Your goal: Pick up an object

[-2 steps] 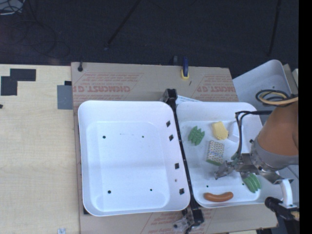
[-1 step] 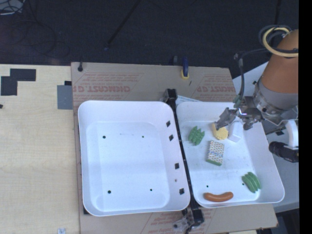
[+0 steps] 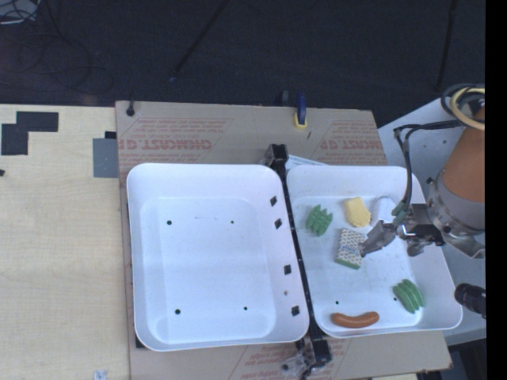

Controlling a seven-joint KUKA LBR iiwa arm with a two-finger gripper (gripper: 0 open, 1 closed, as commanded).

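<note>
- The arm (image 3: 467, 172) is cut off by the right edge (its base lies out of frame).
- The gripper (image 3: 372, 242) is too blurred to read.

The bench is evenly and brightly lit from above; the two white bins (image 3: 207, 256) come close to overexposure, with soft glare on their rims and faint grey shadows along their inner walls; the background beyond the bench falls into near blackness; the whole frame is soft and low in resolution; small details blur.
</note>
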